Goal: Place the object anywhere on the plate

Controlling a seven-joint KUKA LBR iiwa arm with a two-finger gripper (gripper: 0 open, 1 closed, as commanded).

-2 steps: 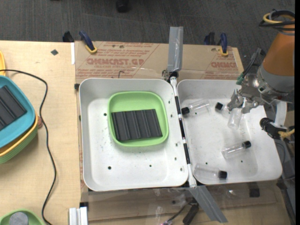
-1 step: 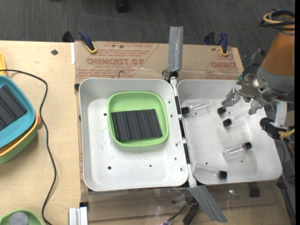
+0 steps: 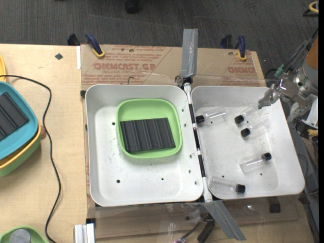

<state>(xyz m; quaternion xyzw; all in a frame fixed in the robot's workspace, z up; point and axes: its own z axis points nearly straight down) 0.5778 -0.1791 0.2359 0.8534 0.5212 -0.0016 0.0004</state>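
Note:
A green square plate (image 3: 148,110) with a black ribbed mat (image 3: 147,134) on it sits in the left white bin (image 3: 101,181). Several clear vials with black caps lie scattered in the right white bin (image 3: 223,151): one near the divider (image 3: 211,117), one at the lower right (image 3: 253,162), one by the front wall (image 3: 226,185). My gripper (image 3: 268,97) hangs over the far right corner of the right bin, just beside a vial (image 3: 251,115). I see nothing held in it.
A stack of teal and yellow trays (image 3: 15,130) stands on the wooden bench at far left, with a black cable (image 3: 50,151) running past it. Clamps (image 3: 95,45) hold cardboard behind the bins. A grey strap (image 3: 189,54) crosses the divider.

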